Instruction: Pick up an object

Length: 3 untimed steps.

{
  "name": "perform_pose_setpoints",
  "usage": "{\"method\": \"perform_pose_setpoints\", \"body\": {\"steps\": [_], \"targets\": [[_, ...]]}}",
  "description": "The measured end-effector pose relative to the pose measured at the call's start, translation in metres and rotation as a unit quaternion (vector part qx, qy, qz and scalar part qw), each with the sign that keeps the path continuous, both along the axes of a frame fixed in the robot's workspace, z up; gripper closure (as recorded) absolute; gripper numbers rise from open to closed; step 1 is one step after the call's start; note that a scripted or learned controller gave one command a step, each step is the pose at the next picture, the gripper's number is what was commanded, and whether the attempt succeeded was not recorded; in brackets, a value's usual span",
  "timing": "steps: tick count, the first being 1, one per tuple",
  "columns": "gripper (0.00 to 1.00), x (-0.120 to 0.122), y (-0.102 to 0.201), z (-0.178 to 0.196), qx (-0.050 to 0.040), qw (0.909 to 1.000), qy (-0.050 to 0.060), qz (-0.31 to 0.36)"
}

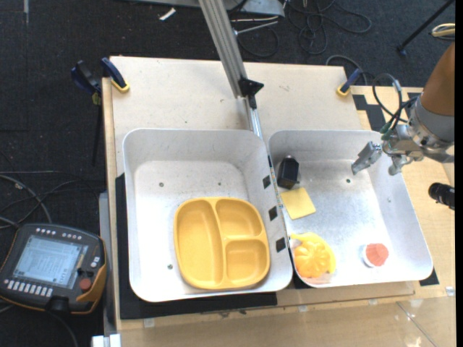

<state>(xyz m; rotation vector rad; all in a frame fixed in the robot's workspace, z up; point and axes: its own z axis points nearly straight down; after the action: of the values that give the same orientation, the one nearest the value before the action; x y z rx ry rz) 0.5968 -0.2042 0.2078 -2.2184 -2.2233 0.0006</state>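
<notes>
Tool (380, 157) is seen over the right bin (405, 215) at its 1 o'clock corner, fingers spread, nothing gripped. Below it: black block (288, 170) at 10 o'clock, yellow card (299, 203) just beside it, yellow toy (313, 257) at 7, red piece (375, 254) at 5. Yellow divided plate (221, 242) sits in the left bin (145, 194).

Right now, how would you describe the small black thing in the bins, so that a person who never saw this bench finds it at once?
Start at the right bin, the one without the yellow divided plate. Look at its far left corner, next to the wall shared with the other bin: the black block sits there, just above a flat yellow square. It is the one dark thing there; the others are yellow or red.
</notes>
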Motion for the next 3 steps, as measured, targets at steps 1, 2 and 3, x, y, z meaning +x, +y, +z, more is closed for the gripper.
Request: {"method": "perform_pose_setpoints", "body": {"steps": [1, 2, 3], "targets": [[0.00, 0.000, 0.000, 0.000, -0.0001, 1.0000, 0.000, 0.000], [0.00, 0.000, 0.002, -0.064, 0.0005, 1.0000, 0.003, -0.001], [0.00, 0.000, 0.003, -0.115, -0.0004, 1.0000, 0.000, -0.001]]}}
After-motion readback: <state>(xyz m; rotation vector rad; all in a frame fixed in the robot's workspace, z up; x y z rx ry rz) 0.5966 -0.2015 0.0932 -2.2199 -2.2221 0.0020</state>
